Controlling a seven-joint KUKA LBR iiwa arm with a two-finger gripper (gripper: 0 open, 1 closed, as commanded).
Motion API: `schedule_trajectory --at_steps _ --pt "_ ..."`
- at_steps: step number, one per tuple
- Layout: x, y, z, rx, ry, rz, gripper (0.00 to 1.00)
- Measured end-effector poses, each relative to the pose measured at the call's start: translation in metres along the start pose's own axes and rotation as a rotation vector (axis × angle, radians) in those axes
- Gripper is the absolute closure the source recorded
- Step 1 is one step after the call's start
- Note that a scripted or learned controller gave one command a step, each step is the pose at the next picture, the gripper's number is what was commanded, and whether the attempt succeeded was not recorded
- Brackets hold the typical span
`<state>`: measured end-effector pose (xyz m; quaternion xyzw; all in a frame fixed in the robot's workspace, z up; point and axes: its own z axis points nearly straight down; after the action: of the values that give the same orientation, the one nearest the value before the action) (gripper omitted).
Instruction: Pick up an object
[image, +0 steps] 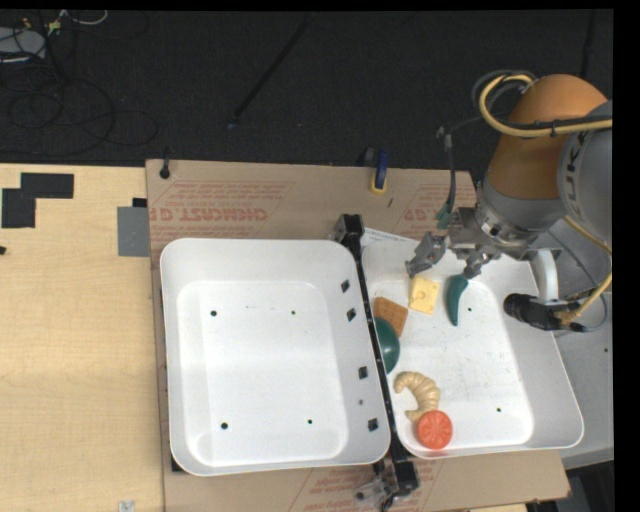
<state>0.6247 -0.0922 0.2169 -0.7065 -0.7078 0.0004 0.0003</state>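
My gripper (449, 258) hangs over the back of the right bin (540, 420), its two fingers spread apart with nothing between them. Just below it lie a pale yellow cheese wedge (424, 296) and a teal pepper-shaped piece (456, 299). A brown bread slice (391, 315) and a dark green bowl-like piece (386, 345) sit against the bin's left wall. Nearer the front lie a tan croissant (418, 388) and a red tomato slice (434, 429).
The left bin (200, 270) sits beside the right one, with a black divider bar (362, 330) between them. Both rest on a cardboard sheet (260, 195). A blue clamp (379, 175) stands at the sheet's back edge.
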Motion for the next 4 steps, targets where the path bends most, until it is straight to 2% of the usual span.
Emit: schedule_trajectory --at_steps 1,2,3,4 --pt "0.002 -0.034 0.135 0.004 0.0 0.002 0.0" --pt "0.0 -0.033 0.12 0.005 0.001 0.006 1.0" --pt "0.049 -0.055 0.024 -0.005 0.002 -0.003 1.0" --pt "0.08 -0.068 -0.035 -0.004 0.002 -0.002 1.0"
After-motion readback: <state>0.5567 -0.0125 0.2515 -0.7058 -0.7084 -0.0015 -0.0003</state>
